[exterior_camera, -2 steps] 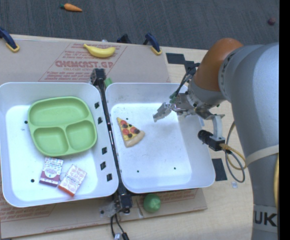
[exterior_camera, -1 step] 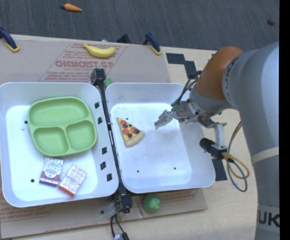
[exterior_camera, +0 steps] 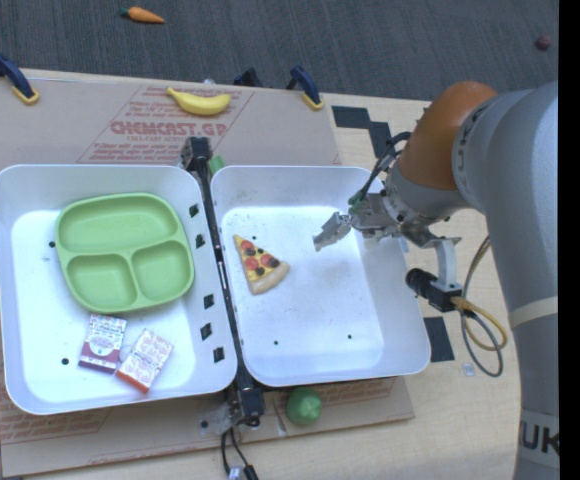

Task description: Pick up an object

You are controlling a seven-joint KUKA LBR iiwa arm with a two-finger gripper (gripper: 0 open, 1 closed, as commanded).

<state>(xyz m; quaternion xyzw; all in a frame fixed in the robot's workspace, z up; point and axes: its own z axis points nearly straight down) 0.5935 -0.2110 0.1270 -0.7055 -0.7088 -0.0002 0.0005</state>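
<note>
Two white bins (exterior_camera: 30, 368) sit on a tan cardboard sheet (exterior_camera: 270, 128) printed in red. The left bin holds a pale green divided tray (exterior_camera: 123, 248) and two red-and-white packets (exterior_camera: 125, 351). The right bin holds a pizza slice (exterior_camera: 258, 263), yellow with red and dark spots. Farther off lie a yellow banana (exterior_camera: 199, 99), blue clamps (exterior_camera: 16, 78) and an orange carrot (exterior_camera: 143, 14); nearest, a green ball (exterior_camera: 304, 405)

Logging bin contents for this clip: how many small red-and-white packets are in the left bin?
2. Both lie near the left bin's front edge, below the green tray: one packet, the other packet close to its right. None seem hidden.
</note>
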